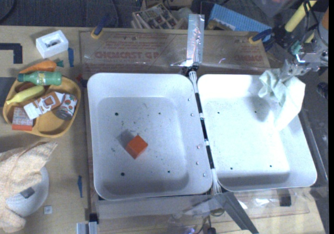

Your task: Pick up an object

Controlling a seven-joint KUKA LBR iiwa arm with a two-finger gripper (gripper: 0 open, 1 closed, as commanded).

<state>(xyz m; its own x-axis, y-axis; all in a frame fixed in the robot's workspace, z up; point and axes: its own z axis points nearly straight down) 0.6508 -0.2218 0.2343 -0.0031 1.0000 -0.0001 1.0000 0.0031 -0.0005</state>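
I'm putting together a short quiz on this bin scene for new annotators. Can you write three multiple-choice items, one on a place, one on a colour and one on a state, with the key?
1. Where does the small block lie?
A. In the left bin
B. In the right bin
C. On the bench outside the bins

2. What colour is that block?
A. Blue
B. Orange
C. Green

3. How is the pale cloth?
A. Folded flat at the centre of the left bin
B. Lifted and hanging crumpled under the gripper at the right bin's far right corner
C. Rolled up inside the yellow bowl

Key:
1 A: the block sits on the floor of the left bin.
2 B: its faces show orange.
3 B: the cloth hangs bunched from the gripper over the right bin.
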